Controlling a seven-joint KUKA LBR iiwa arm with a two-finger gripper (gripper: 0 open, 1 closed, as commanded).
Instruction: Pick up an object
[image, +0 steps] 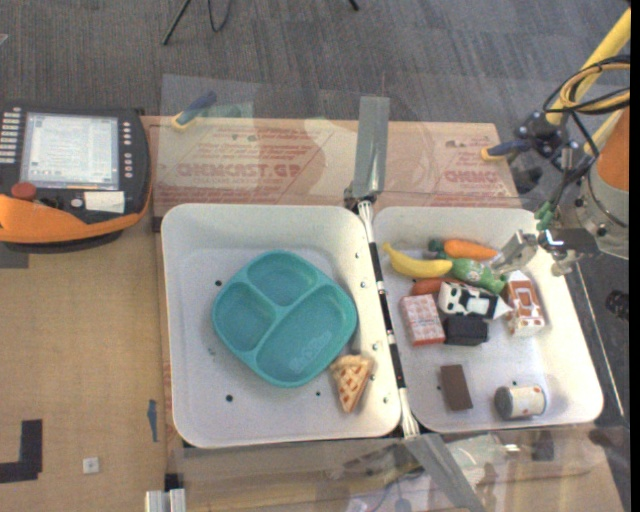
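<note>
The right bin (580, 385) holds a yellow banana (418, 264), an orange carrot (468, 248), a green vegetable (473, 271), a black-and-white toy (465, 298), a red-and-white box (422, 318), a black block (466, 331), an orange-and-white carton (525, 305), a brown block (455, 386) and a white can (520, 400). My gripper (512, 256) reaches in from the right, low over the bin's far right part. It is between the carrot's right end and the carton, just right of the green vegetable. I see nothing held in it.
The left bin (190, 260) contains a teal divided plate (285, 318) and a pizza slice (350, 381) at its near right corner. A grey divider (372, 160) runs behind the bins. A teach pendant (70, 170) lies at the far left. Yellow cables (590, 80) hang by the arm.
</note>
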